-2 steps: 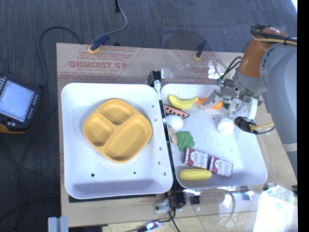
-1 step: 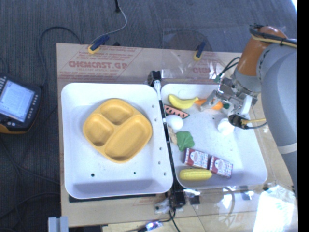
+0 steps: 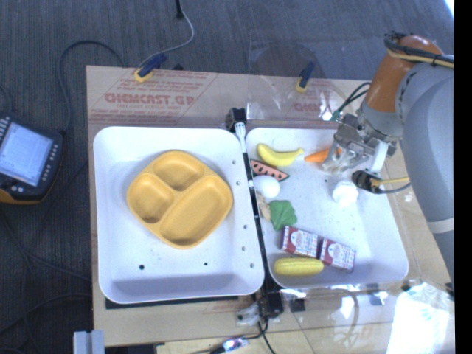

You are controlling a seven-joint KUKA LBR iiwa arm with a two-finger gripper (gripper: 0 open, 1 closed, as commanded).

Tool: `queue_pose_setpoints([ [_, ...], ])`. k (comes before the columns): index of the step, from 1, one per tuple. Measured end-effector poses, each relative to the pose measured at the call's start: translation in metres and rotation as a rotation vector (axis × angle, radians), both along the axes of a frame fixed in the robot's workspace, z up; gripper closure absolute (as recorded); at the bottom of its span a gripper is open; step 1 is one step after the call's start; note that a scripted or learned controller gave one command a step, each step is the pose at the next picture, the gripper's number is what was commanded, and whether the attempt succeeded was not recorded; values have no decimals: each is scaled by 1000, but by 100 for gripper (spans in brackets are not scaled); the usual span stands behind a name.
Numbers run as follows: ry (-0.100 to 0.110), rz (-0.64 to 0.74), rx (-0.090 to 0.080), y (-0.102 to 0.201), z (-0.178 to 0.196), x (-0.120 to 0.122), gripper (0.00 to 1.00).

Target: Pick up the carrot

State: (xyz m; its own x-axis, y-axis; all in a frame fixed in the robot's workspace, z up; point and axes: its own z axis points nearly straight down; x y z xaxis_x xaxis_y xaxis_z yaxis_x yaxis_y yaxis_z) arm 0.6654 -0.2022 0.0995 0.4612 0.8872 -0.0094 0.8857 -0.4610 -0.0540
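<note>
The orange carrot point(image 3: 318, 155) lies near the far edge of the right bin point(image 3: 383, 234), just right of the banana point(image 3: 279, 154). My gripper point(image 3: 338, 158) hangs low over the bin right beside the carrot's right end, its fingers blurred against the white floor. Most of the carrot is visible; its right tip is hidden behind the gripper.
The right bin also holds a watermelon slice point(image 3: 268, 171), two white eggs point(image 3: 268, 188) point(image 3: 344, 192), a green leaf point(image 3: 282, 214), a red-and-white carton point(image 3: 317, 248) and a yellow corn-like piece point(image 3: 298, 266). The left bin point(image 3: 118, 264) holds a yellow divided plate point(image 3: 179, 198).
</note>
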Motion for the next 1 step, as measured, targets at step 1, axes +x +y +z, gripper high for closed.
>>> queue_pose_setpoints([
  [1,27,2,5,0,-4,-5,0],
])
